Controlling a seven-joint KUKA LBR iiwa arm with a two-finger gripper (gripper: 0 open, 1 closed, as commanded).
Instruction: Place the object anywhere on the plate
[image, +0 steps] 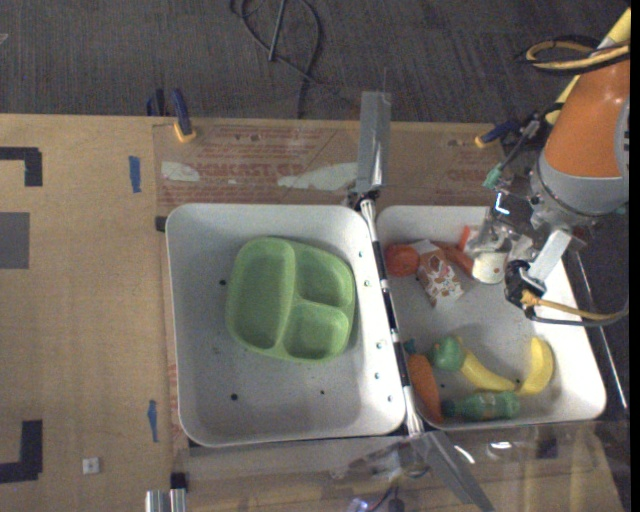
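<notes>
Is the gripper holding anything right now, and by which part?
Cannot be told: the gripper is low in the right bin, and a grasp isn't visible.

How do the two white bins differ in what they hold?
The left bin holds one thing, a green divided plate; the right bin holds many small items, such as a banana and a carrot. The gripper hovers over the right bin, not the left. Both are shallow and white.
</notes>
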